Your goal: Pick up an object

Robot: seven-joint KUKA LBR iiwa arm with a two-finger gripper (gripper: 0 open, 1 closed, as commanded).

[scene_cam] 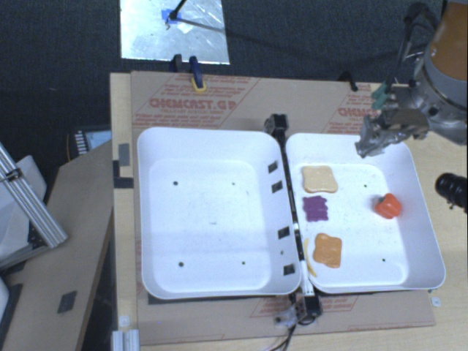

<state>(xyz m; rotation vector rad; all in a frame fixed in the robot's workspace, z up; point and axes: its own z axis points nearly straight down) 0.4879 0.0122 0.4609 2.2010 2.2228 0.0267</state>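
Note:
Four small things lie in the right bin (pixel 420 196): a tan toast-like slice (pixel 319 179), a purple piece (pixel 316 208), an orange-yellow piece (pixel 327 250) and a red-orange ball-like object (pixel 388 205). My gripper (pixel 368 148) hangs over the bin's far right corner, above and behind the red-orange object and to the right of the tan slice. It touches none of them, and nothing shows between its fingers.
The left bin (pixel 157 196) sits beside the right one, split from it by a black-clipped divider (pixel 287 203). A shiny metal sheet (pixel 174 20) lies beyond the bench. An aluminium frame (pixel 25 203) stands at the left edge.

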